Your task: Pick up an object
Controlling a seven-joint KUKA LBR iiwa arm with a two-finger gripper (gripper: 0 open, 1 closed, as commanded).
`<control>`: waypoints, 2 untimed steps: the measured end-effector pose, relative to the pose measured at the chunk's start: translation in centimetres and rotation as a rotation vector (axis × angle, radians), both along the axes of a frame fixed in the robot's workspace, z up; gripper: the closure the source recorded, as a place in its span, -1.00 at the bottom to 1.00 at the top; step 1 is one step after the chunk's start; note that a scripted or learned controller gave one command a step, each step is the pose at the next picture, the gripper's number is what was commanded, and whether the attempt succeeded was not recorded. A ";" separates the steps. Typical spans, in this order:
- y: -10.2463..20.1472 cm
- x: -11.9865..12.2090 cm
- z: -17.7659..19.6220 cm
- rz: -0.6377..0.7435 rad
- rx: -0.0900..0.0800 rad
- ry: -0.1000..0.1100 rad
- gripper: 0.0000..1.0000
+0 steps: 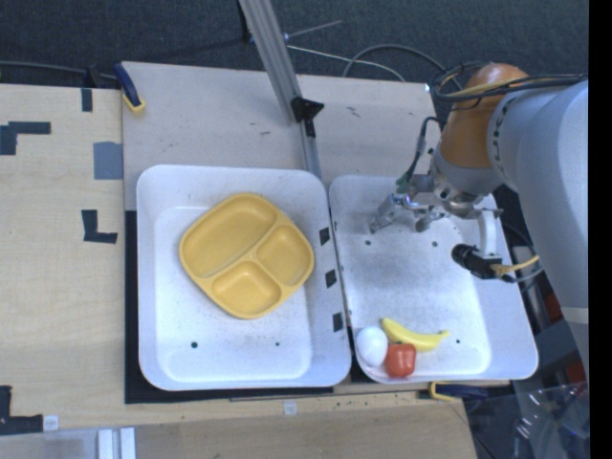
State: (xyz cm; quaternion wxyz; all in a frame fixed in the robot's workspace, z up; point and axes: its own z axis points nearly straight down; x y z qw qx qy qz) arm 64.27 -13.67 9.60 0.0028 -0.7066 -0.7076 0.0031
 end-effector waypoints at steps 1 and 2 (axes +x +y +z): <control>0.1 0.0 -0.8 0.001 -0.001 -0.006 -1.00; 0.1 0.0 0.2 0.002 -0.001 -0.006 1.00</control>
